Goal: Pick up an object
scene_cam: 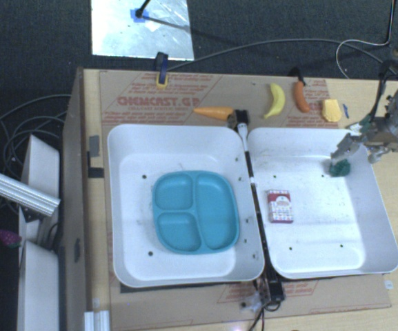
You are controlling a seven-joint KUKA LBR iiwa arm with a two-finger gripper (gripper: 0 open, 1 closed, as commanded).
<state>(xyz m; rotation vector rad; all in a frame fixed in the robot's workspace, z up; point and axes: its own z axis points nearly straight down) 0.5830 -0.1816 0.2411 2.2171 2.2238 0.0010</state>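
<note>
The gripper (350,150) shows at the right of the frame, over the upper right part of the right bin (364,254). Directly below its tip lies a small dark green object (341,167) on the bin floor, near the bin's upper right wall. Whether the fingers are wide, narrow or closed on that object cannot be told at this angle; the tip and the green object overlap in the picture.

Lower and to the left in the same bin lies a small red and white box (280,206), flat, well apart from the green object.

The left bin (130,185) holds a blue divided tray (195,209) with three compartments, sitting near its middle.

On the bench (150,95) above the bins, along the upper edge, lie an orange carrot (212,113) near the gap between the bins, a yellow banana (276,101), an orange-red sausage-shaped piece (301,96) and a small yellow block (332,110) further right.
</note>
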